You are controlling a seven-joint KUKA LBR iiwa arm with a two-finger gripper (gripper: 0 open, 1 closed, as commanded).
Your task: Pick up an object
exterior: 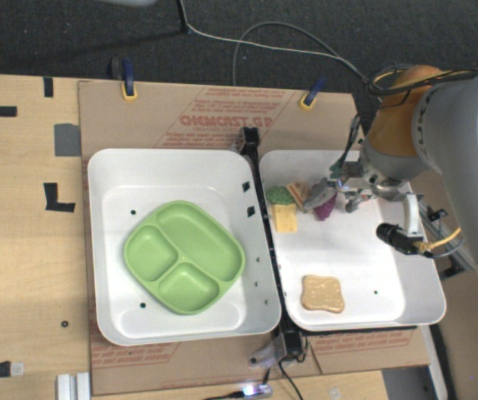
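Note:
My gripper (pixel 332 200) is low over the back left part of the right bin (pixel 414 302), and its fingers look open. A small purple item (pixel 324 211) lies just below and between them, and I cannot tell if they touch it. Close to its left lie a brown piece (pixel 297 194), a green piece (pixel 279 196) and a yellow cheese-like slice (pixel 284 218). A slice of toast (pixel 322 293) rests near the bin's front.
The left bin (pixel 109 182) holds a green divided plate (pixel 183 257). A black divider clip (pixel 248 142) sits between the bins at the back. The arm's grey body and orange band (pixel 397 127) overhang the right bin's back right corner, with cables trailing there.

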